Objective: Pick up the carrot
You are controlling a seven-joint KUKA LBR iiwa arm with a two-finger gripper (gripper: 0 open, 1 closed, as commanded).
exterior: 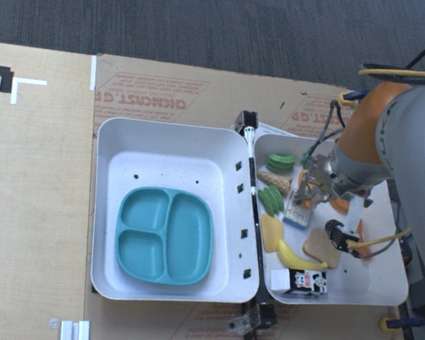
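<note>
The carrot [339,206] shows as a small orange piece in the right bin [381,285], mostly hidden under the arm's wrist. My gripper [308,189] is low inside that bin, just left of the carrot, over a clear and blue packet [296,210]. A bit of orange shows right at the gripper's tip, but I cannot make out whether it is held.
The right bin also holds a green round piece [280,163], a green leafy piece [272,200], yellow cheese [270,227], a banana [298,257], a bread slice [320,249], a small carton [301,281] and another orange piece [364,249]. A teal divided plate [165,235] lies in the left bin [170,142].
</note>
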